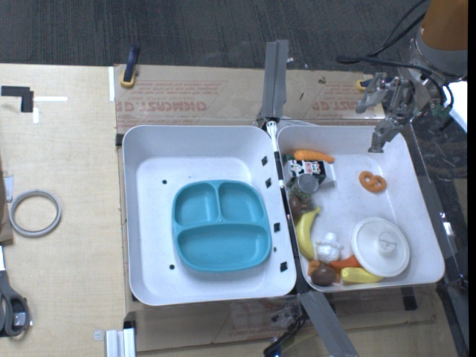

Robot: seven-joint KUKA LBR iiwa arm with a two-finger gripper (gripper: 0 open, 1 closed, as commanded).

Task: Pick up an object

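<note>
Our hand [383,129] hangs empty and open above the right bin's [416,199] far corner, so we should lower it straight on the pretzel [372,181] lying just below, apart from other things.

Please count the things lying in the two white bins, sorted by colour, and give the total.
Blue: 1, plate
Orange: 3, upper carrot, pretzel, lower carrot
Yellow: 2, banana, yellow piece
White: 2, lid, white lump
Black and white: 1, packet
Brown or dark: 2, dark item, brown ball
Total: 11
</note>
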